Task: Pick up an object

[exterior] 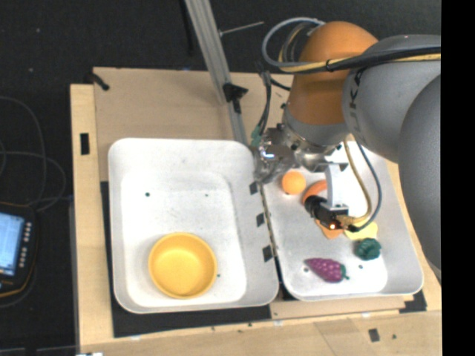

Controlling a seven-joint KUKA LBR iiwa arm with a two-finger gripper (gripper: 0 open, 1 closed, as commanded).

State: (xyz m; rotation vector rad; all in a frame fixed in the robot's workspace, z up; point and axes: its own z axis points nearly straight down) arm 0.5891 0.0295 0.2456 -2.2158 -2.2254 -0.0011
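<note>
Where the grey arm with its orange band (326,58) reaches in over the right shallow white bin (401,273), the two-finger gripper (271,162) hangs at that bin's upper left corner, close to the wall shared with the left shallow white bin (133,162); whether it is spread or pressed together cannot be told from this slant, and nothing shows between its tips.

Just beside the gripper lies one small round orange ball (292,182), smooth and plain. Near it sits one orange carrot-like piece (318,191), partly hidden by a black fitting and cable. Further down the same bin lie one bumpy purple bunch of toy grapes (326,269), one dark green lumpy toy (367,249) and one small yellow piece (365,231) touching it.

One round yellow plastic bowl (182,264) stands upright in the left bin's lower part.
</note>
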